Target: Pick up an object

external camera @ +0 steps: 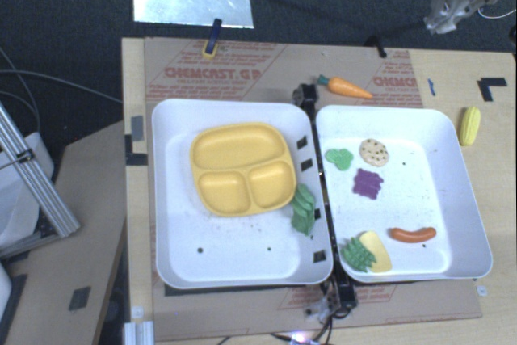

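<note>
1. You have the gripper [452, 12] high at the top right corner, off the bench and over dark floor; you cannot tell from here how it is set.
2. Every object lies below and to the left of it. Nearest is the corn cob [469, 126], almost straight below, outside the right bin [464, 174] by its right rim, long axis near vertical.
3. The carrot [346, 86] sits down-left of the gripper on the cardboard above the bins, long axis near horizontal, tip to the right, green end to the left.
4. Count in the right bin: one cookie [373, 151], one light green leafy piece [339, 159], one purple piece [367, 183], one sausage [413, 235] lying near horizontal, and one green-and-yellow piece [363, 252] by the lower-left corner.
5. Count in the left bin [174, 174], farthest from the gripper: one yellow divided plate [241, 168] and one green piece [304, 209] touching the plate's lower right corner, against the rim between the bins.
6. Open room: the right bin's middle and right half are bare floor, and the sausage is apart from its neighbours. The cookie, leafy piece and purple piece cluster close together.
</note>
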Tool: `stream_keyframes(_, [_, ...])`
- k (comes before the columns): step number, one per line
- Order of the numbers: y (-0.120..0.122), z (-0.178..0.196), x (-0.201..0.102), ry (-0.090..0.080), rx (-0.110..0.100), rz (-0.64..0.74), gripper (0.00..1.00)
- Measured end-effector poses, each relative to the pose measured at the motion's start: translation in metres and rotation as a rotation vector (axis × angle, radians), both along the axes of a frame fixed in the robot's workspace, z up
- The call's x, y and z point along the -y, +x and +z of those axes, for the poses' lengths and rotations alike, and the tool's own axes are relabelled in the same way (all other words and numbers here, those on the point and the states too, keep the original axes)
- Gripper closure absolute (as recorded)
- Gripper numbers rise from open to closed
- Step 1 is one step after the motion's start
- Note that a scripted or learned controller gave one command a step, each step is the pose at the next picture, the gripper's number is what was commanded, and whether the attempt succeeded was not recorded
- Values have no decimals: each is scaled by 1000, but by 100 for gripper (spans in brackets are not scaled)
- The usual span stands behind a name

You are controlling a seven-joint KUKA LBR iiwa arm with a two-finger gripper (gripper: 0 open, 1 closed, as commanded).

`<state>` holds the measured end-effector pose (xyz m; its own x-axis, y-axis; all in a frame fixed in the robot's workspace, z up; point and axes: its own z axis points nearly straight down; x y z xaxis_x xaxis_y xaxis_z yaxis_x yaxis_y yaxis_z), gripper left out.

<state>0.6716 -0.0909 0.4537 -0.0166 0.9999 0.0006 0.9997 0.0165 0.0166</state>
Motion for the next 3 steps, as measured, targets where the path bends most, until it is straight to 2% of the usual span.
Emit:
stream_keyframes(1, [-4, -64, 42, -2, -18, -18, 100])
stream_keyframes(2, [-27, -154, 121, -1, -21, -22, 100])
stream_keyframes(3, [-7, -348, 73, 3, -26, -10, 100])
